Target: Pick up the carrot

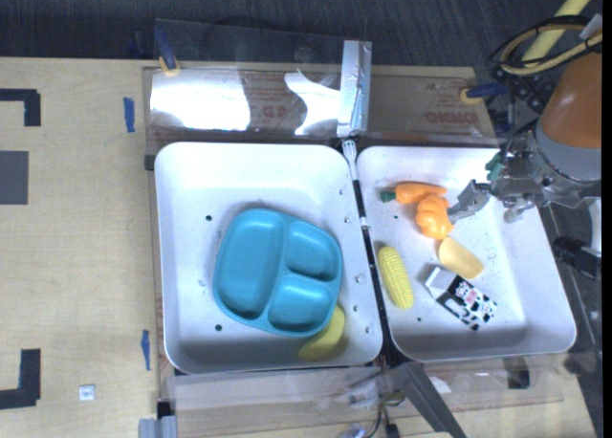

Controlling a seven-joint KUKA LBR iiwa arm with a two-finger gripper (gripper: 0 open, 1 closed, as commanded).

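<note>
The carrot [417, 193], orange with a green stem end pointing left, lies in the upper left part of the right bin [535, 326]. A rounder orange piece [432, 220] touches it just below. My gripper [491, 206] hovers to the right of the carrot, over the bin's upper right part. It is open, with one grey finger [468, 200] close to the carrot's right tip. Nothing sits between the fingers.
In the right bin lie a corn cob [394, 276], a pale yellow block [460, 258] and a black-and-white spotted piece [465, 300]. The left bin [182, 178] holds a blue divided plate [277, 271], with a yellow item [328, 335] at its lower edge.
</note>
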